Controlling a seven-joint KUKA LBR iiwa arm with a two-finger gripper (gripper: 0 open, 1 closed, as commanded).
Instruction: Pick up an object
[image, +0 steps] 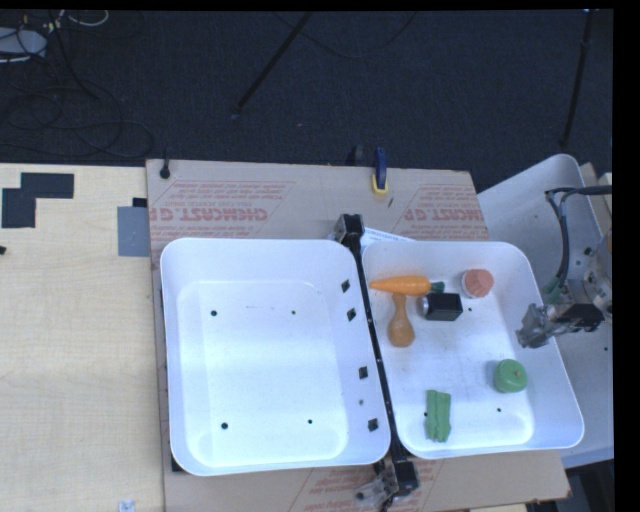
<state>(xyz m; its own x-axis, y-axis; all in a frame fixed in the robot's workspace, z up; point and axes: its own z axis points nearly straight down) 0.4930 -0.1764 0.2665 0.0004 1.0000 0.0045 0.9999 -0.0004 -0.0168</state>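
The right bin (540, 270) holds several small objects. An orange carrot (399, 285) lies near its back left, with a tan wooden piece (401, 328) just in front of it. Beside them are a black block (441, 305) and a pink round piece (478, 282). A green round object (510, 376) sits toward the front right, and a green oblong piece (438, 414) lies near the front. My gripper (536, 331) hangs at the bin's right rim, apart from every object, nearest the green round one.
The left bin (180, 300) stands beside the right one, a black divider with clips (365, 340) between them. Both rest on a cardboard sheet (240, 205) on the wooden bench. Cables and arm parts (575, 250) crowd the far right.
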